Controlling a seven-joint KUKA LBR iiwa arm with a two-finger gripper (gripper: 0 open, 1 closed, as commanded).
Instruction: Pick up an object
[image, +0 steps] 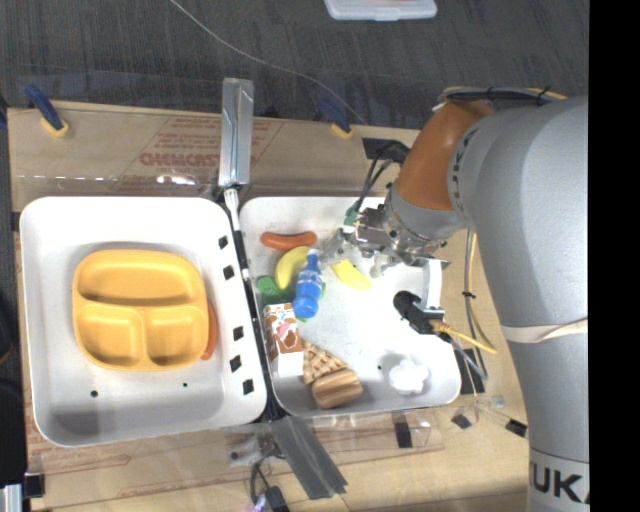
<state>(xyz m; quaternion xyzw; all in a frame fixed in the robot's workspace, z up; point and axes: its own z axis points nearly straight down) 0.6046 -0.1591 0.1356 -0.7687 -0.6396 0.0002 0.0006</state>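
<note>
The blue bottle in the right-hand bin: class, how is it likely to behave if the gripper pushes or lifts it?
The blue bottle lies on its side, so a sideways push would probably roll it. Its smooth, rounded body may slip between two fingers. It rests against the banana and near the carton, so those would likely shift too.

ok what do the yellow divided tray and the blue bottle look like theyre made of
The yellow three-compartment tray in the left white bin looks like moulded plastic: one even colour, rounded edges, a dull sheen. The small blue bottle in the right bin seems to be plastic too, glossy with a paler cap, though it is too small to be sure.
</note>
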